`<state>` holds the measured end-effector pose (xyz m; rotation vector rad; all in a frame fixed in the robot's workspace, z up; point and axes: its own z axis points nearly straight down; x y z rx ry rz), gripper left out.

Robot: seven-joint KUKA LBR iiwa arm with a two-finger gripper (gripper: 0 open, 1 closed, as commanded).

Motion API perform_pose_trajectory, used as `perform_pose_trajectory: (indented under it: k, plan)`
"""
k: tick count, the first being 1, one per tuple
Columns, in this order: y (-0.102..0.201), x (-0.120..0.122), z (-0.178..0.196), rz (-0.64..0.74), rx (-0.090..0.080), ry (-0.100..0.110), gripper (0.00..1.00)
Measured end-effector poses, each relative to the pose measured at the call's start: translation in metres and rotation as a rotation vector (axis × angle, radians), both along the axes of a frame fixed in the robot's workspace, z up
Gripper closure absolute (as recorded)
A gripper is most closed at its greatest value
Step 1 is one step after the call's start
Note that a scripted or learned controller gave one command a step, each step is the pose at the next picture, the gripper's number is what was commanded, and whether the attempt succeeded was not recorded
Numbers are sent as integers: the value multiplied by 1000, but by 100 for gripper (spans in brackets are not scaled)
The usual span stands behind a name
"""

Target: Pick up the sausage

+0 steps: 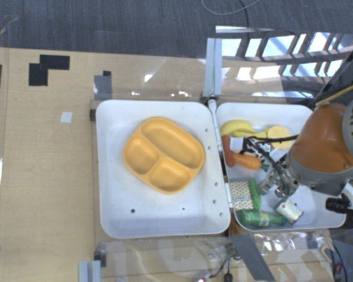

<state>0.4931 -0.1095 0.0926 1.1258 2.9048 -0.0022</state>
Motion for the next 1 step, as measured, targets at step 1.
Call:
perform_pose_trajectory:
  k: [1]
  plan:
    - [7, -2, 1, -145, -7, -2, 100]
